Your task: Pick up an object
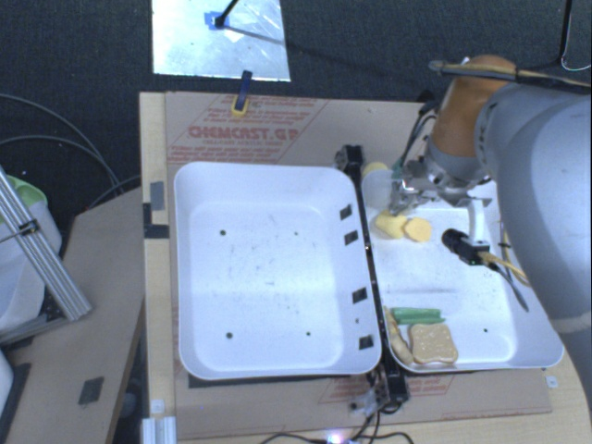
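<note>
Likely light and stiff, the yellow piece (404, 227) lies at ten o'clock in the right bin (518, 345); take it across its width. Gripper (407, 192) hovers just above; finger state unclear.

One camera is fixed high above the bench (277, 118) and looks down at a slant. It stands far enough to take both white bins: the right bin (518, 340) directly under the gripper (404, 195), the left bin (268, 266) beside it, away from the arm (527, 146), with dark floor beyond.
</note>
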